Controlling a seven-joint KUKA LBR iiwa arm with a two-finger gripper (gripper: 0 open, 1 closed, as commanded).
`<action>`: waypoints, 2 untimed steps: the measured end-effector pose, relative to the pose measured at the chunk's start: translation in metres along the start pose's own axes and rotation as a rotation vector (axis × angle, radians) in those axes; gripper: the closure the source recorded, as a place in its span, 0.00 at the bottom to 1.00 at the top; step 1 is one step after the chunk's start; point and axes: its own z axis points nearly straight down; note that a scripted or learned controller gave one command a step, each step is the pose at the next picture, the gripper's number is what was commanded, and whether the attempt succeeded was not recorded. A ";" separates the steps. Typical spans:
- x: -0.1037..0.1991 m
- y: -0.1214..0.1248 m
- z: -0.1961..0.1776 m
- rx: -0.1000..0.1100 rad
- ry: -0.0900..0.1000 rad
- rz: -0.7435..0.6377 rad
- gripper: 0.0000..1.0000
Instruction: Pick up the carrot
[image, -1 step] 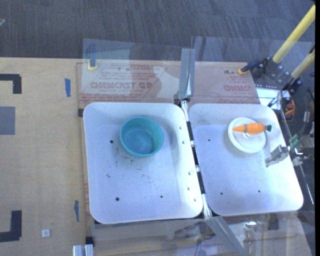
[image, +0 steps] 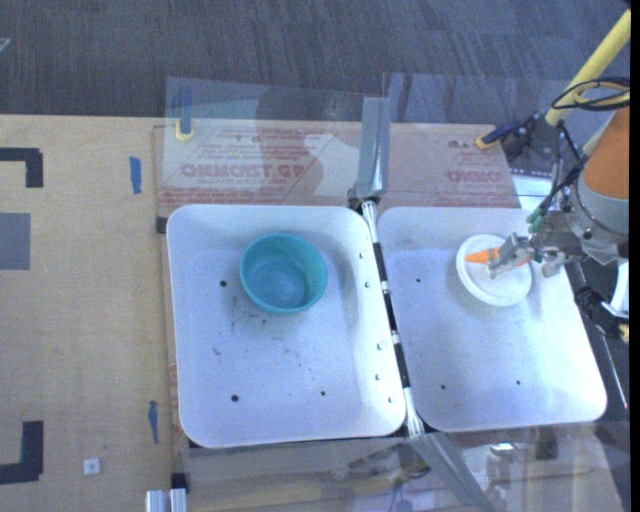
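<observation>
R bin (image: 500, 400) nr cam | arm in frm R, low | gripper (image: 508, 257) closed on carrot (image: 482, 257) over plate (image: 490, 285)

Grey arm (image: 600, 205) with orange band, black cables, seemingly metallic gripper (image: 508, 258).

Carrot (image: 478, 257) perhaps half behind hand (image: 507, 256)

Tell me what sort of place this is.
Probably a robotics lab test bench: two shallow white bins on a taped wooden bench, a cabled robot arm reaching over a carrot, grey carpet behind.
</observation>
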 end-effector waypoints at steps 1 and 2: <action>0.001 0.057 0.035 -0.001 -0.001 -0.002 0.00; -0.025 0.082 0.100 0.008 0.014 -0.143 0.00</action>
